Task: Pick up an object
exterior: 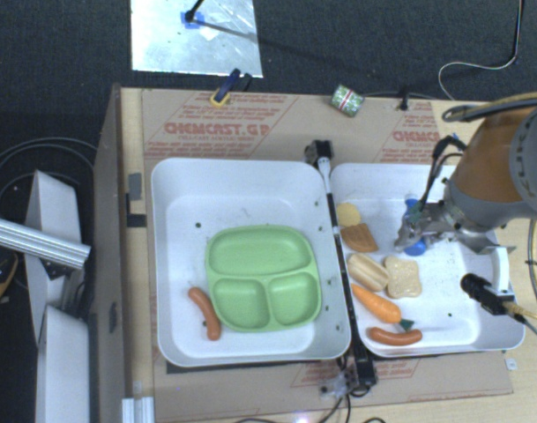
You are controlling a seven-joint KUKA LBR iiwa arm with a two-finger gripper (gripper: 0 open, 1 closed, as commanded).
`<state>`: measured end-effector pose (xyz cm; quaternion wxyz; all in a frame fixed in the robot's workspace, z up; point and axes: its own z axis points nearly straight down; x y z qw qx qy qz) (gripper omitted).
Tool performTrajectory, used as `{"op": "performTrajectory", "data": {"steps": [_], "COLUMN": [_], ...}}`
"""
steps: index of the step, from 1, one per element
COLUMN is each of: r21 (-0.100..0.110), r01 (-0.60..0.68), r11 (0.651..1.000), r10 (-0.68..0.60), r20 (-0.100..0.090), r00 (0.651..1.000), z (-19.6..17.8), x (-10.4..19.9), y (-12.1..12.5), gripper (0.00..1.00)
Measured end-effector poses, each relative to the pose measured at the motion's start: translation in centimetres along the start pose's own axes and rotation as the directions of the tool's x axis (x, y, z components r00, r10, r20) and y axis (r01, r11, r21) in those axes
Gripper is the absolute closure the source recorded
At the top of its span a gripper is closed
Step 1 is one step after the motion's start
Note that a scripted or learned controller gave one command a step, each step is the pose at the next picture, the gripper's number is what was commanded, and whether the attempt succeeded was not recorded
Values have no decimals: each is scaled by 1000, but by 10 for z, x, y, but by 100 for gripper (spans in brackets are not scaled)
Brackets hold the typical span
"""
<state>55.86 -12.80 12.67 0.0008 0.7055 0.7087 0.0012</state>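
My gripper (414, 234) is low in the right bin (449, 315), near its middle, on the grey arm coming in from the right. A small blue object (415, 248) lies right under it, partly hidden. Just below and left of it lie a toast slice (402, 277) and a hot-dog bun (368, 271). A carrot (376, 304) and a red sausage with a green tip (393, 334) sit near the bin's front. A brown bread piece (359, 237) and a yellowish piece (348, 213) lie by the bin's left wall.
The left bin (189, 201) holds a green divided plate (264, 276) and an orange sausage (205, 313) beside it. A black part (484, 293) juts over the right bin's right edge. A small green can (346, 100) lies on the cardboard behind the bins.
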Motion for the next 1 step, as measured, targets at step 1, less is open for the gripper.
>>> {"op": "performTrajectory", "data": {"steps": [1], "r21": [0], "r01": [0], "r11": [1000], "r10": [0], "r20": [0], "r00": [1000], "z": [-89], "x": [79], "y": [-8], "gripper": [100]}}
